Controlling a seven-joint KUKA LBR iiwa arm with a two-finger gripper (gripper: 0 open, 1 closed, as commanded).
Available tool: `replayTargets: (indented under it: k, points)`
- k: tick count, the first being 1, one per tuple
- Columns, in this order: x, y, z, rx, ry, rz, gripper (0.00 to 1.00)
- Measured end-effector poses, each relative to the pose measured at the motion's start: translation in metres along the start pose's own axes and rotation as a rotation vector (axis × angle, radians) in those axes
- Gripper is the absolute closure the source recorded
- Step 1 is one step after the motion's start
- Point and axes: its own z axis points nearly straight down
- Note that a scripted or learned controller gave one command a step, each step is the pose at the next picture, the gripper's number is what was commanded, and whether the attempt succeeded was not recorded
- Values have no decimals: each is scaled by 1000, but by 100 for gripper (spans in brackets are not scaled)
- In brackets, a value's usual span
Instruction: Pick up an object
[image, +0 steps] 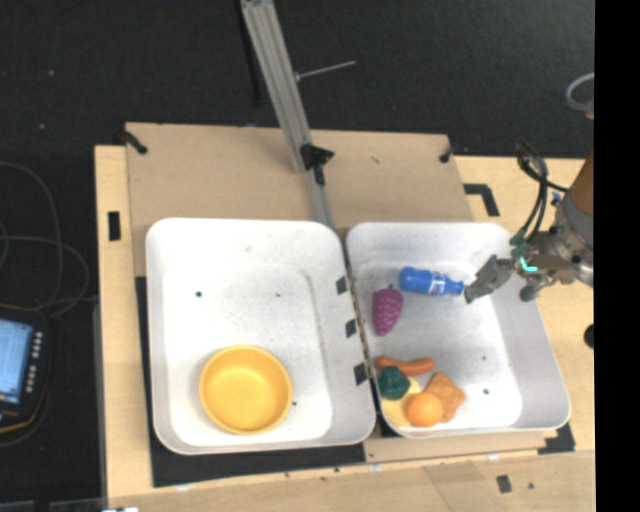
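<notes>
My gripper (508, 284) hangs over the right side of the right bin (520, 360), open, with nothing between its fingers. Its left finger (486, 279) is just right of a blue bottle (432, 282) lying on its side with a white cap end. A purple bunch of grapes (388, 309) lies below the bottle. At the bin's front left corner sit a carrot (405, 366), a green piece (392, 383), an orange ball (424, 410) and an orange-brown piece (449, 390), packed close together.
The left bin (240, 270) holds a yellow bowl (245, 388) near its front. A metal pole (290, 100) slants down from the top to the gap between the bins. Cables (535, 190) hang by the arm at the right.
</notes>
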Motion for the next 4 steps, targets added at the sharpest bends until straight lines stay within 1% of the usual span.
replayTargets:
  k: [1,2,3,4]
  points:
    - [0,1,63,7,0,2,0]
    - [-3,-8,110,6,0,3,0]
    - [2,-15,169,8,1,2,0]
    - [0,-12,154,-2,0,7,100]
